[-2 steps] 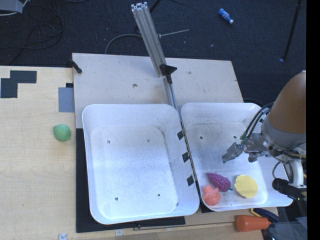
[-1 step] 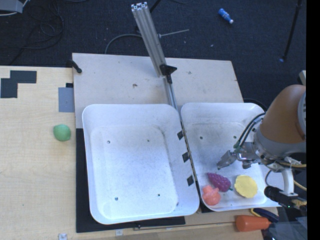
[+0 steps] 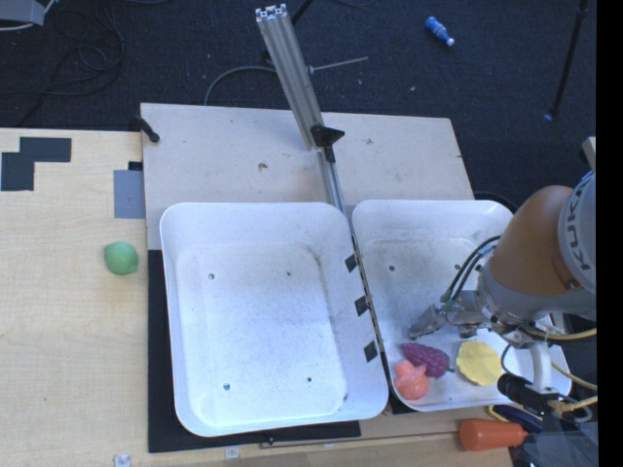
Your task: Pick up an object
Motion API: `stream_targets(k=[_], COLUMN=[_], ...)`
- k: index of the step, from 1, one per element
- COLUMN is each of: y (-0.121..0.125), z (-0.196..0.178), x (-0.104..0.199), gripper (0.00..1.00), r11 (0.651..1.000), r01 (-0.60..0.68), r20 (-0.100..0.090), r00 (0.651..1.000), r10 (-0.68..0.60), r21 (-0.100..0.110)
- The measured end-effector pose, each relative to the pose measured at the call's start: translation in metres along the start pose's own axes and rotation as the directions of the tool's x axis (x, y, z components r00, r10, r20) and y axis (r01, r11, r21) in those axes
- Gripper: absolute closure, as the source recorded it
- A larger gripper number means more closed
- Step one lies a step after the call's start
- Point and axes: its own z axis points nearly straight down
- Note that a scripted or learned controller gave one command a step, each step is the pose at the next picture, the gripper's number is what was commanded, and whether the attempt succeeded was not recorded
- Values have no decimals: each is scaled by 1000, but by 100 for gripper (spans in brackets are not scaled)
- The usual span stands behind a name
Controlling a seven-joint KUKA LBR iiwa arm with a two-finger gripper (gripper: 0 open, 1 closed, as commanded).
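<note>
Arm bent low over right bin, tool above purple object.

I see a green ball far left of the gripper, a blue bottle well above it.

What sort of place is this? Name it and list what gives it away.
Most likely a robotics lab set up for grasping trials. A grey and orange arm reaches over two white bins on a bench, small toy-like objects lie in the right-hand bin, and loose cables trail over dark carpet behind.
</note>
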Motion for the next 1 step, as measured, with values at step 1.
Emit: stream_targets(k=[1], y=[1], z=[-12], x=[-1], gripper=[100], r11=[1000], r01=[-2], r20=[1], r00=[1000], r10=[2], r21=[-4])
